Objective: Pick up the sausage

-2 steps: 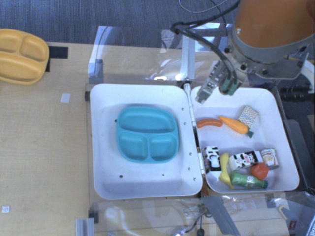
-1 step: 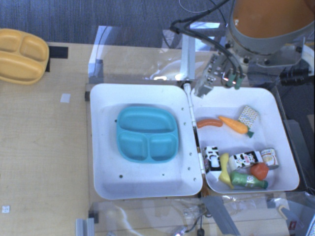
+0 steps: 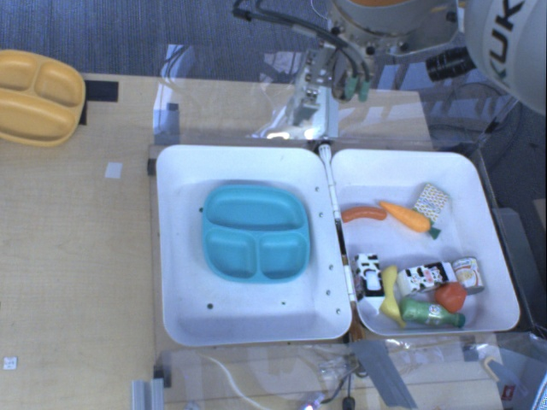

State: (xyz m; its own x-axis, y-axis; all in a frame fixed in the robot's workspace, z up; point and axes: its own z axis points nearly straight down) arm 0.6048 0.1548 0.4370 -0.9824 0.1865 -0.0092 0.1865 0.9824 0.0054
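Off on the left there's a yellow tray (image 3: 36,97) sitting on the bench, then a blue divided plate (image 3: 255,243) in the left bin (image 3: 184,314). In the right bin (image 3: 479,186) the sausage (image 3: 363,214) lies near the divider, with a carrot (image 3: 405,217) just beside its right end. A milk carton (image 3: 367,276), banana (image 3: 390,295) and green bottle (image 3: 430,313) crowd the front. The gripper (image 3: 312,101) hangs above the bench behind both bins, well away from the sausage; can't tell how it's set.
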